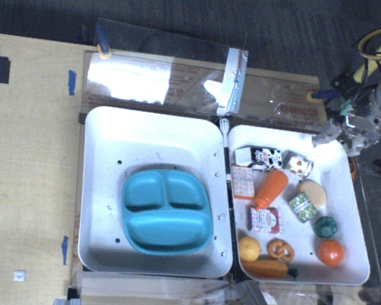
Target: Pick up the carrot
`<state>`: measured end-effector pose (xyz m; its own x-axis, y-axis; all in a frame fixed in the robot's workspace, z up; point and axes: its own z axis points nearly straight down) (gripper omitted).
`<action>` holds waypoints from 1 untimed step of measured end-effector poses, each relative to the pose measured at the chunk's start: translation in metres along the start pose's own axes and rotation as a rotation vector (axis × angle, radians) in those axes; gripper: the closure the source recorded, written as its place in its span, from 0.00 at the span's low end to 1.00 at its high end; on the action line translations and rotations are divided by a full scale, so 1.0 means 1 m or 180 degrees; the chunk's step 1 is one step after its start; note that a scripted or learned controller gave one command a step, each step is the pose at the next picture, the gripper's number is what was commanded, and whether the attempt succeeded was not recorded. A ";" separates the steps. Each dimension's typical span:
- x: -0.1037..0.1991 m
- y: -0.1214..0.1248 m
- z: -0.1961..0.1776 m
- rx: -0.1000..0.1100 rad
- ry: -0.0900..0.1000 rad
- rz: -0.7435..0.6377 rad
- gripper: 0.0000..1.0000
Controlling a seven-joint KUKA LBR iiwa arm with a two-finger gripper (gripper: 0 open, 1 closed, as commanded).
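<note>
While the left bin (99, 172) holds a blue divided tray (167, 211), the right bin (354, 215) is crowded with toy foods. Its carrot (270, 187) lies tilted near the middle. At the right bin's upper right corner sits the gripper (343, 135); its state I cannot tell.

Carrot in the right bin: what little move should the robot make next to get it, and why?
Probably swing the end effector toward the middle of the right bin until it is above the carrot. It now sits at the bin's far corner, well apart from the carrot, which lies untouched among other toy foods.
</note>
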<state>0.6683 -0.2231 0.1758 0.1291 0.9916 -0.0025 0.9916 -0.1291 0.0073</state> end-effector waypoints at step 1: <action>0.002 0.005 0.029 -0.0058 -0.0006 -0.0011 0.00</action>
<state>0.6740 -0.2215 0.1471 0.1256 0.9921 -0.0046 0.9918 -0.1255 0.0255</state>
